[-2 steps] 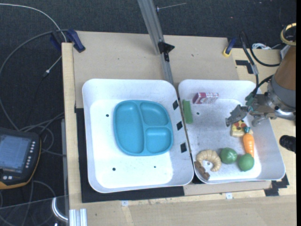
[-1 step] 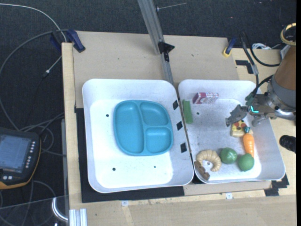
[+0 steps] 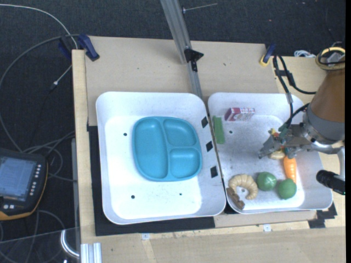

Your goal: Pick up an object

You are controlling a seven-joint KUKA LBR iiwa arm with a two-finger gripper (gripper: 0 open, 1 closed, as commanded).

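At far left I see a handheld control pendant lying off the bench. The left bin holds a blue divided plate with three compartments, lying flat near the bin's centre. A green strip lies along the inner wall of the right bin. A small red-and-white carton lies near that bin's far wall. Along the near wall, from left to right, I see a croissant, a green lime-like fruit and a second green fruit, each just beside the next. A carrot lies just above the second fruit. The gripper hangs low over the bin, immediately above and left of the carrot; whether it is open or closed I cannot tell.
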